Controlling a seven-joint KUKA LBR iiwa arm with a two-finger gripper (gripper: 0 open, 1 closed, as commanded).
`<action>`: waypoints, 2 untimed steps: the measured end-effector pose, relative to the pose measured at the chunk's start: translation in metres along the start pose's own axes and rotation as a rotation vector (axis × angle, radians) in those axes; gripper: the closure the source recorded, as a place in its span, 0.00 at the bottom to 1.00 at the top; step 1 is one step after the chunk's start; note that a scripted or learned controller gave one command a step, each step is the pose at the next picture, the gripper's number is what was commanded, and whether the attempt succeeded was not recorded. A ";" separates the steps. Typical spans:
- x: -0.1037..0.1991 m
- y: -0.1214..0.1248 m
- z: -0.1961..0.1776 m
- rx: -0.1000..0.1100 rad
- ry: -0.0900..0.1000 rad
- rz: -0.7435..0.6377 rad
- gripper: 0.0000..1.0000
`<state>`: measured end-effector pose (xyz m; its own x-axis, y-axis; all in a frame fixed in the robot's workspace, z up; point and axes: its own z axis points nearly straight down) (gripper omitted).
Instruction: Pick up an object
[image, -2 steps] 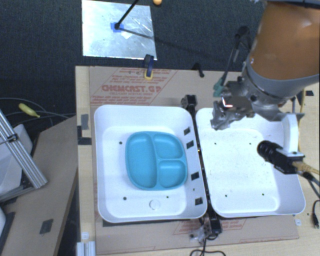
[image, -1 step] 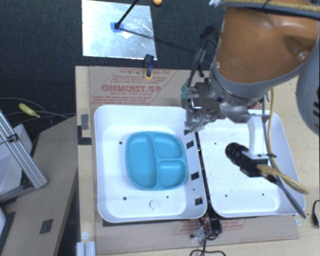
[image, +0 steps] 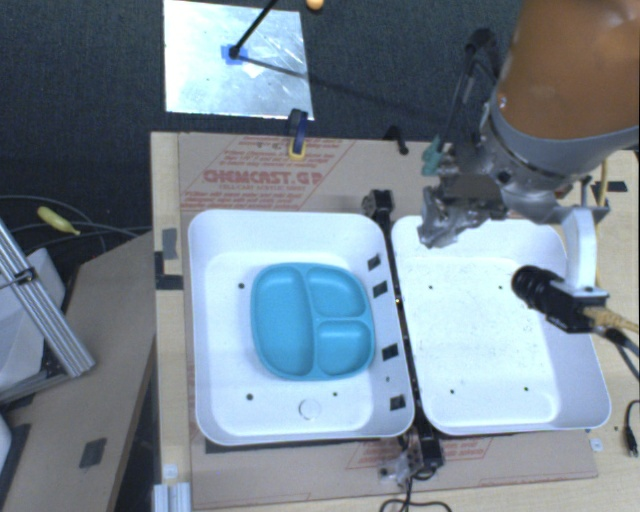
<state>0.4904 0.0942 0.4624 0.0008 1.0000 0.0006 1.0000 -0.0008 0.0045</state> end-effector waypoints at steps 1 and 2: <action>0.086 -0.005 0.032 0.006 0.002 -0.012 1.00; 0.025 -0.004 0.063 0.005 -0.001 0.003 1.00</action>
<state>0.4867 0.1190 0.3991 0.0040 1.0000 -0.0005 1.0000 -0.0040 -0.0002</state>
